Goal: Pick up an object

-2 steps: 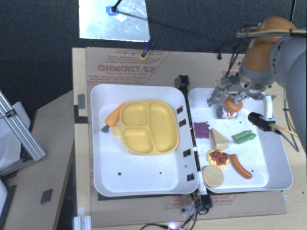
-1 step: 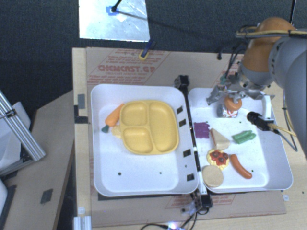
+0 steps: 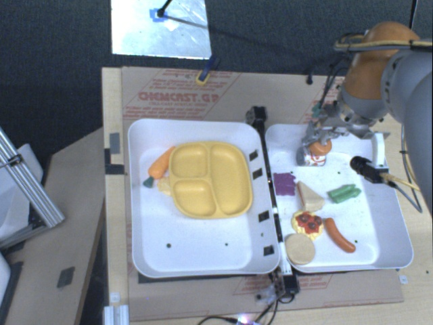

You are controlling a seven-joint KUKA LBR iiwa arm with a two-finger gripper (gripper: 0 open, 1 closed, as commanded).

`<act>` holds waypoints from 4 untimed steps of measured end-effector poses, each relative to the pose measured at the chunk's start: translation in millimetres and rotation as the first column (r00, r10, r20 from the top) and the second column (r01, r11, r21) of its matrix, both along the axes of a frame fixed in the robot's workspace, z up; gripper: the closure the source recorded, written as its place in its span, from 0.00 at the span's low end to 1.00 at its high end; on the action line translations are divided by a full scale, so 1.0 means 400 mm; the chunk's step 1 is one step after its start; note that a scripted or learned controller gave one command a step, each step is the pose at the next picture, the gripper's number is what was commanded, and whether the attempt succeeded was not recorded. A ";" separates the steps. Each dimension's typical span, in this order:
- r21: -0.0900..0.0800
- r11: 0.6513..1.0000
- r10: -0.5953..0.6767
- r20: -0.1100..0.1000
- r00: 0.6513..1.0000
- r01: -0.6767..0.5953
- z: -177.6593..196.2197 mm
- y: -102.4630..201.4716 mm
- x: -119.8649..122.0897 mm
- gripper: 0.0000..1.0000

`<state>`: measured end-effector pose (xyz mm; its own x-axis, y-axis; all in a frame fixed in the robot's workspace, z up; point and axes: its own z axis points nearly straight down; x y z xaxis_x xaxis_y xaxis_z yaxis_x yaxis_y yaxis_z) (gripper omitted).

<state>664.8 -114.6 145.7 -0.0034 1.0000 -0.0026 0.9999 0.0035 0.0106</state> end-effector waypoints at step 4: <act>0.004 1.000 0.003 -0.012 1.000 -0.003 0.214 0.144 -0.211 1.00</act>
